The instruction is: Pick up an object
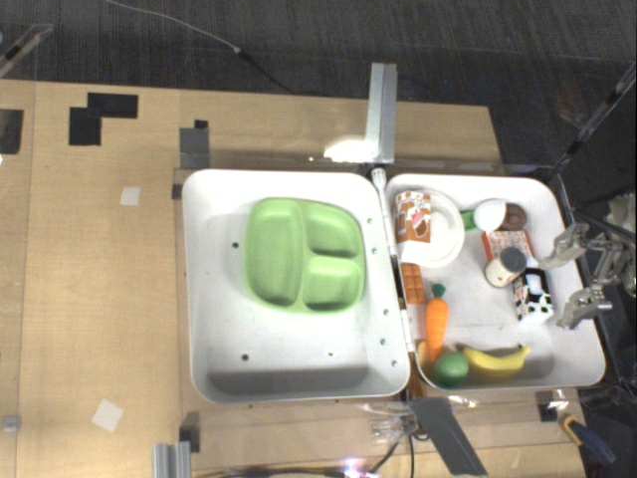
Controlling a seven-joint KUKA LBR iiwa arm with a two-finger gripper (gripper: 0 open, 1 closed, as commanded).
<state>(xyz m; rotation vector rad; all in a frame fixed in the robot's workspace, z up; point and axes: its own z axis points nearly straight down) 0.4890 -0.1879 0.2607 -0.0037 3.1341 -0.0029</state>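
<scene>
Two white bins on the table. Left bin (214, 267): green divided tray (302, 253). Right bin (557, 207): carrot (436, 320), banana (496, 359), green round fruit (451, 367) along lower edge; white plate (438, 229) and printed cup (413, 216) at upper left; small black-and-white carton (532, 298) toward the right. Pincer (580, 274) at frame's right edge, over right bin's rim: fingers spread, holding nothing, just beside the carton
</scene>
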